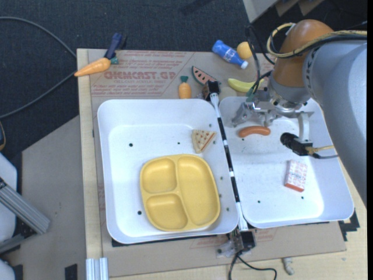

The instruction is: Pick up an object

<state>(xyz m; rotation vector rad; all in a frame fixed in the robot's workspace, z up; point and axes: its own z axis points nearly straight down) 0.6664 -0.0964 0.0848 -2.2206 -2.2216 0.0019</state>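
Observation:
My gripper hangs over the far left corner of the right bin, with its two metal fingers spread apart and open. An orange-red sausage lies on the bin floor just in front of the fingertips, not held. A pink and white packet lies further right in the same bin. In the left bin sit a yellow divided plate and a tan waffle wedge.
Behind the bins on the cardboard lie a banana, a blue bottle, a lemon, a watermelon slice, a small orange toy and a carrot. The bulky arm covers the right bin's far right side.

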